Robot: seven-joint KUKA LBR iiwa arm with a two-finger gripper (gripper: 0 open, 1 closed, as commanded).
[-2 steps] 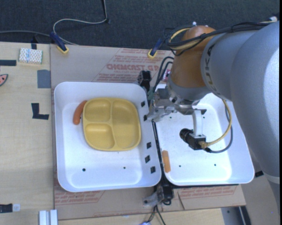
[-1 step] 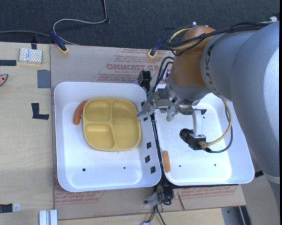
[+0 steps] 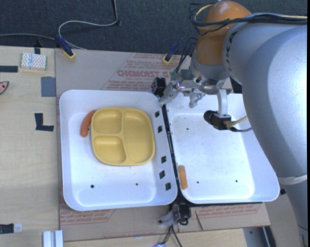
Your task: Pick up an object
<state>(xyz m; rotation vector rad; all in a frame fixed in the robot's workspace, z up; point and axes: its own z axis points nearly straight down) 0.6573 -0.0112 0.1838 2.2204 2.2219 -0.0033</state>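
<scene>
Arm (image 3: 268, 76) bent low over right bin's (image 3: 222, 189) far edge; gripper (image 3: 196, 89) spread-or-pressed state unreadable

Light wooden bench (image 3: 21, 153), brown cardboard sheet (image 3: 129, 73) across its middle, two white bins on it, left bin (image 3: 72, 189) and right bin (image 3: 258, 187), black tape pieces (image 3: 41, 121) at left
</scene>
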